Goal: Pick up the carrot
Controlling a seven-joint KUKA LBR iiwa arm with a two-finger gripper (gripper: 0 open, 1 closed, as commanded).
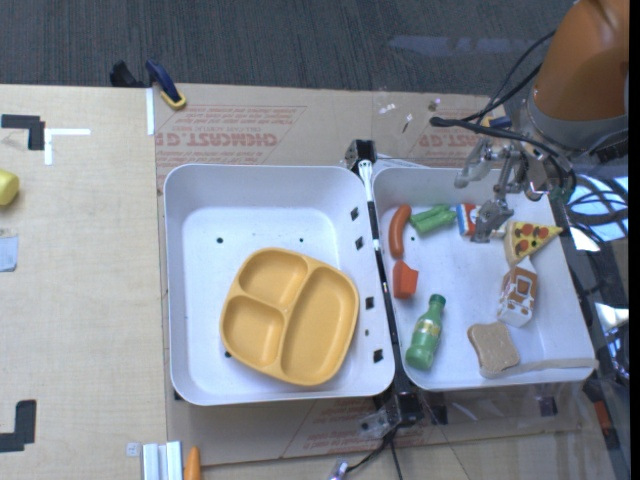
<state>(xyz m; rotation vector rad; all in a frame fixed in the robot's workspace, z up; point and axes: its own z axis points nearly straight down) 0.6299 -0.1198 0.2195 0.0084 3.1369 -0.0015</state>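
- The carrot (405,279) lies by the right bin's (560,356) left wall, below a hot dog (398,230).
- The gripper (487,226) hangs near the bin's far edge, well apart from the carrot; whether its jaws are wide or narrow, I cannot tell.

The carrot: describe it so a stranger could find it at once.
Look in the right-hand shallow white bin, along its left wall. The short orange carrot chunk lies there, just below the long red-orange sausage and above the green plastic bottle. It is stubbier than either.
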